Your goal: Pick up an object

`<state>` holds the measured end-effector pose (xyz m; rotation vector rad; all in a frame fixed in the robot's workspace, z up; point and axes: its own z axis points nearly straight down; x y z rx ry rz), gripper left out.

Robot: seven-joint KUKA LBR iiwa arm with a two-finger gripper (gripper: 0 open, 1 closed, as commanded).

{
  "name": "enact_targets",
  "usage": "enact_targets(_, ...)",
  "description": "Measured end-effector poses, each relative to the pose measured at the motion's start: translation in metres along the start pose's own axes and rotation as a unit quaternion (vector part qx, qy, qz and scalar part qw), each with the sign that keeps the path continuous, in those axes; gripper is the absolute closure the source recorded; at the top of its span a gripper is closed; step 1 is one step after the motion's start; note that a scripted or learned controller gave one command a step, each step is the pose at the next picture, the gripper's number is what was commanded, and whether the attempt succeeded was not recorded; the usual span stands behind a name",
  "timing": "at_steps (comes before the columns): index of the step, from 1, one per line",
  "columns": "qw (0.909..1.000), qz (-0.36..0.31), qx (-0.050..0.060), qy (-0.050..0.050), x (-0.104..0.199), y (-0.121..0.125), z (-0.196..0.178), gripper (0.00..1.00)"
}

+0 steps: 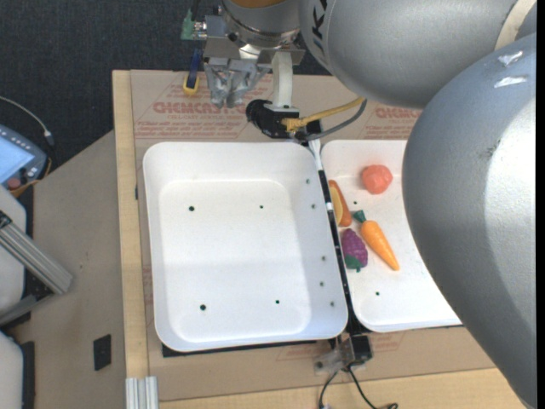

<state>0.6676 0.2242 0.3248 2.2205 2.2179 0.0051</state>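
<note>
My gripper (228,86) hangs high above the far edge of the left bin (162,228), over the cardboard behind it. Nothing shows between its fingers. In the right bin (400,313) lie a red-orange tomato (375,178), an orange carrot (380,243), a purple toy (353,248) with a green part, and a hot-dog bun (341,203) against the bin's left wall. The big grey arm covers the right part of that bin.
The bins sit side by side on a cardboard sheet (136,313). A metal rail (34,258) and a screen (17,156) lie off the bench at left. A cable connector (349,352) sits at the bins' near edge.
</note>
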Motion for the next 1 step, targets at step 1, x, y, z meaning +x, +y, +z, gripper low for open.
enact_targets(1, 1.0, 0.0, 0.002, 0.0, 0.0002, -0.0013, 0.0021, 1.0)
